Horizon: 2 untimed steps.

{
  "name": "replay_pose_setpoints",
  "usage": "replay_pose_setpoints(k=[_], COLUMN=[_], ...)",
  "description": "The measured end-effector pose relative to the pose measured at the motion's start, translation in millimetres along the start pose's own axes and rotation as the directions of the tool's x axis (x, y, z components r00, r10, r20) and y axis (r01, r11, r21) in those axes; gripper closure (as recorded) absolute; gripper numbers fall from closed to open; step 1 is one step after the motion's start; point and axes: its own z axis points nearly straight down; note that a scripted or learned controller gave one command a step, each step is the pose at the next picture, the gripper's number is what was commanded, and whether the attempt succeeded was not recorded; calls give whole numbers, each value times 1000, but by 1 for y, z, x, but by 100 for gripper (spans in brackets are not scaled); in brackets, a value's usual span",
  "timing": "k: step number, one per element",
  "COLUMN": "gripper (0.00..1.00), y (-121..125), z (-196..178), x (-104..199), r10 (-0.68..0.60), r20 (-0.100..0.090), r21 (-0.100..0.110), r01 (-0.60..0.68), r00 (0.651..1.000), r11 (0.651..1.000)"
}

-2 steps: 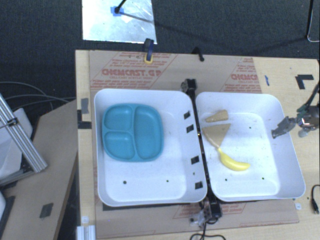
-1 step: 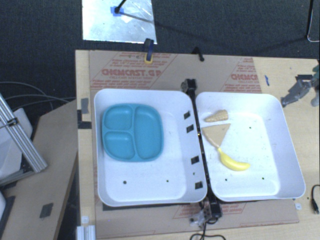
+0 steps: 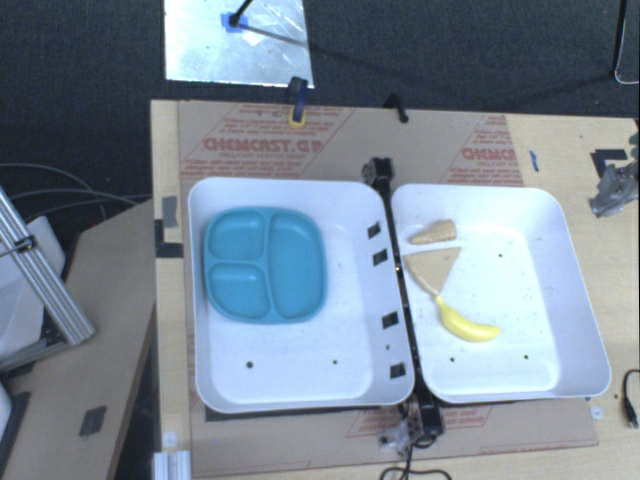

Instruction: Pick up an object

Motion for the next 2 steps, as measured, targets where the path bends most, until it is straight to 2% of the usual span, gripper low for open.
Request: replay_pose_setpoints(k=[1, 2], gripper=[100, 100], y=[30, 49], z=[-125, -117], x=[53, 81], r10=[-2, 1], r20=[-1, -3], r21=[-9, 4], r01=[2, -1], r00=[1000, 1000], r11=[1000, 1000])
